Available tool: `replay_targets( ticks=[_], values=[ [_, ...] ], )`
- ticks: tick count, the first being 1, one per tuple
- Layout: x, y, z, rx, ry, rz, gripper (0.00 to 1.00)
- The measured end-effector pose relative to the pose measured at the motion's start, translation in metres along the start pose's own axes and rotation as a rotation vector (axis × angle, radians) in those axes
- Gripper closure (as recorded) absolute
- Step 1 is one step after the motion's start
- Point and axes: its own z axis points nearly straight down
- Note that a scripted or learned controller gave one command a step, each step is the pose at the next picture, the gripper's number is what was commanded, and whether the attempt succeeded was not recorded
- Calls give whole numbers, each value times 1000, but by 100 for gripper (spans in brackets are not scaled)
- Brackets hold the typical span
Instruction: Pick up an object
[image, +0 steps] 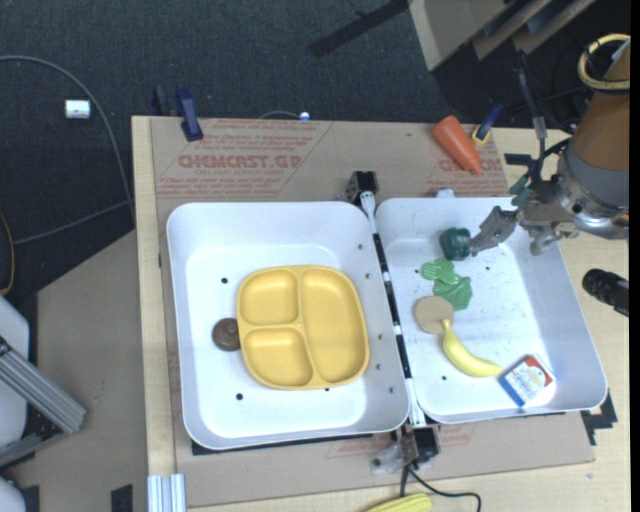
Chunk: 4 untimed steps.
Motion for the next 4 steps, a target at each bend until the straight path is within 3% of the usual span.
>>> replay_targets(
  ticks=[1, 2, 3, 4],
  values=[
    [-50, 24, 87, 2, 1, 1, 0],
    [17, -4, 154, 3, 2, -1, 0],
    [20, -56, 178, 3, 2, 1, 0],
    [20, -55, 168, 0, 1, 2, 100]
  ],
)
